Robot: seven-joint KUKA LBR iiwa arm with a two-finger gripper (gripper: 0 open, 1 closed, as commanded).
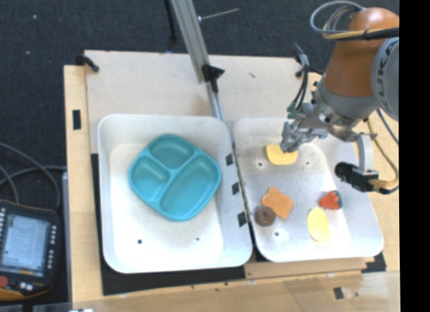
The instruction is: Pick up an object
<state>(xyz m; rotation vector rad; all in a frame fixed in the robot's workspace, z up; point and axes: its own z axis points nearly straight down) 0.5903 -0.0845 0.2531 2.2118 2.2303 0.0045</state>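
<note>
My gripper (291, 141) hangs over the far part of the right bin (356, 233), its tip right at the far edge of a flat yellow piece (281, 155). Whether the fingers touch the piece I cannot tell. Nearer the front of that bin lie an orange block (278, 202), a small brown round piece (265, 216), a yellow oval piece (318, 224) and a small red piece (330, 200).
In the left bin (114, 243) rests a teal divided plate (175, 176). A slanted metal rail (195, 35) runs from the top down to the gap between the bins. A black fitting with cables (357, 175) hangs off the arm over the right bin's right side.
</note>
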